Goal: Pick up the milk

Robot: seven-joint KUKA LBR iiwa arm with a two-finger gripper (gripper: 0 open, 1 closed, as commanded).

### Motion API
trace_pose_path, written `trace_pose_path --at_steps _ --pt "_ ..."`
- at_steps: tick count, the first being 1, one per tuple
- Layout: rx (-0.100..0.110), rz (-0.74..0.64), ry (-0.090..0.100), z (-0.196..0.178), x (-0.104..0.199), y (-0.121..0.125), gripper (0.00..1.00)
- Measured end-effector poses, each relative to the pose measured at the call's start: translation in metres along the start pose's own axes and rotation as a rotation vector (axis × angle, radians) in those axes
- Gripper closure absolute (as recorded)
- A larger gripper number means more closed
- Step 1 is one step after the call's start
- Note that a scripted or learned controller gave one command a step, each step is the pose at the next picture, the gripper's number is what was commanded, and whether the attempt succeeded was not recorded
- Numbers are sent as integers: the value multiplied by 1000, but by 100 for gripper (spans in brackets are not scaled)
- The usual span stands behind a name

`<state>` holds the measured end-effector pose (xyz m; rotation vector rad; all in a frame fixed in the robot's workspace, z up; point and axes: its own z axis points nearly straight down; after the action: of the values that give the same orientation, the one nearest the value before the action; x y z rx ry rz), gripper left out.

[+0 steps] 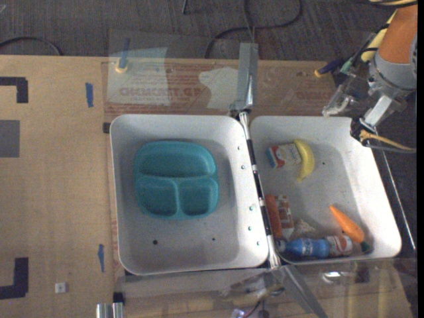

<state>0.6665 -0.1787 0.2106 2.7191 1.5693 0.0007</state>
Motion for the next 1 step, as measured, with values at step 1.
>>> trace_pose_path --at_steps 1 --pt "6 439 -2 -64 -65 -59 0"
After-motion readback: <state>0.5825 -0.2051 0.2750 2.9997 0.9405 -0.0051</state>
